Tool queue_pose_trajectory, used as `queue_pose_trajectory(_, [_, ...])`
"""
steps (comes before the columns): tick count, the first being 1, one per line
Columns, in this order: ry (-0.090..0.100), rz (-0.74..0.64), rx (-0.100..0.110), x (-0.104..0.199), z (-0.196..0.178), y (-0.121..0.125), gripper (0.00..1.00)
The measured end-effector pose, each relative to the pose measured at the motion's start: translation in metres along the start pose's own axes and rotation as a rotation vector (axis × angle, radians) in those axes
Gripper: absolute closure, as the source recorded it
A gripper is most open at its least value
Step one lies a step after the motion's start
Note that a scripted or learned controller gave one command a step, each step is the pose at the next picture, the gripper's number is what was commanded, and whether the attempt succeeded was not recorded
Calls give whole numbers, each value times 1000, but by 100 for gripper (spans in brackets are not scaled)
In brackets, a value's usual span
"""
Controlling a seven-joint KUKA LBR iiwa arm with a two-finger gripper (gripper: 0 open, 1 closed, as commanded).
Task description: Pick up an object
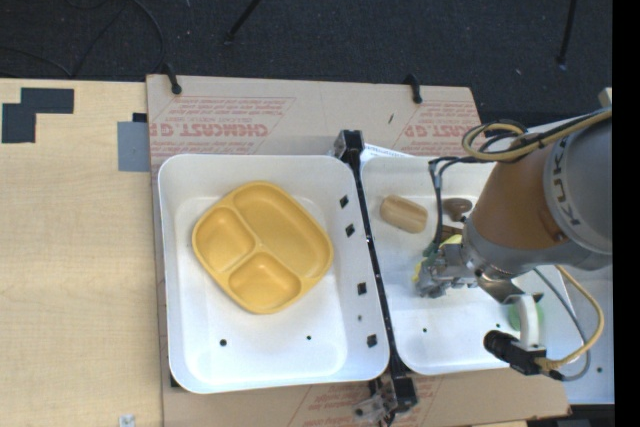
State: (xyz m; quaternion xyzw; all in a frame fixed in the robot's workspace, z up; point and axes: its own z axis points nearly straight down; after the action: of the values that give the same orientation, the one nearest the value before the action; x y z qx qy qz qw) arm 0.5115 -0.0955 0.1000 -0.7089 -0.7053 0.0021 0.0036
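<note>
Arm low over the right bin (440, 355).
You can't tell how the jaws stand; the gripper (437, 277) is a blur, the arm hiding things beneath.

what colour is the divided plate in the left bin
Yellow. The three-compartment plate lies in the left bin, clear in the camera view.

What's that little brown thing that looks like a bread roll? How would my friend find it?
Look at the right white bin, the one the grey and orange arm reaches into. Near its top left corner, close to the black divider between the bins, lies a small tan, rounded block. It is lighter and bigger than the dark brown lump beside it.
</note>
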Motion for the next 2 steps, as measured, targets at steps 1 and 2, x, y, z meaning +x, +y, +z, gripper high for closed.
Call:
queue_pose_trajectory(1, [-2, -6, -9, 4, -62, 0, 100])
queue_pose_trajectory(2, [-2, -6, -10, 3, -110, 0, 100])
